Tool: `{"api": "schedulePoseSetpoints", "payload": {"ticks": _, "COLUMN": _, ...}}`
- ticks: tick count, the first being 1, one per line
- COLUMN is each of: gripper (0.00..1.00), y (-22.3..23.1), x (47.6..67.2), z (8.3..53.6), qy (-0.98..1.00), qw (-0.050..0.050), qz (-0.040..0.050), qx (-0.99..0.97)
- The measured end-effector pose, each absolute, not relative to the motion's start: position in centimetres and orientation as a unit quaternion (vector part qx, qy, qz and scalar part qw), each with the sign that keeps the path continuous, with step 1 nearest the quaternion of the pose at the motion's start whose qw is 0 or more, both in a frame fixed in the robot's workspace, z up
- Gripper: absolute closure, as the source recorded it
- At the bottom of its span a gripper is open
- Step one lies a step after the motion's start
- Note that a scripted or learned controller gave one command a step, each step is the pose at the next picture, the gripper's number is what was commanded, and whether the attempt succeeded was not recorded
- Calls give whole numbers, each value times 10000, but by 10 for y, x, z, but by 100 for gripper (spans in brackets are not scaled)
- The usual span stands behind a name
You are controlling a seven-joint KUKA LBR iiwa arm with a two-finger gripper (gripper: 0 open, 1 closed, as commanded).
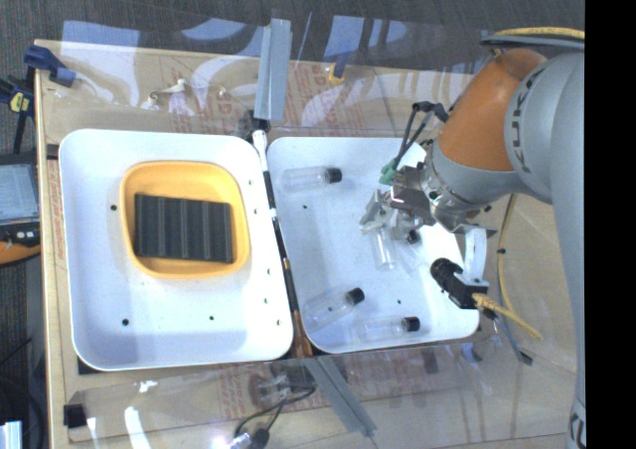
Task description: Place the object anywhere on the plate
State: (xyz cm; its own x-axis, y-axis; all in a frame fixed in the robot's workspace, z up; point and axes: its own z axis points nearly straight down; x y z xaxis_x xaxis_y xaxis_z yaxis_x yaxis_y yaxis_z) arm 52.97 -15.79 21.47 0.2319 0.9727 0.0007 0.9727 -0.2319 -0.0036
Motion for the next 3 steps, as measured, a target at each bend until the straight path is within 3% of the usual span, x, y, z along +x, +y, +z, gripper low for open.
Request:
{"api": "schedulePoseSetpoints", "payload": {"ticks": 1, "gripper": 100, "y": -153, "x": 528, "z": 229, "qy": -7056, "qw": 6, "qz": 7, "qx": -7086}}
{"api": "schedulePoseSetpoints", "payload": {"ticks": 2, "gripper": 100, "y": -144, "x": 545, "z": 223, "qy": -8068, "qw": -3, "qz": 3, "qx": -5908}}
{"api": "schedulePoseSetpoints", "payload": {"ticks": 3, "gripper": 100, "y": -108, "x": 570, "z": 262, "qy": -8650, "qw": -4, "qz": 4, "qx": -5018}}
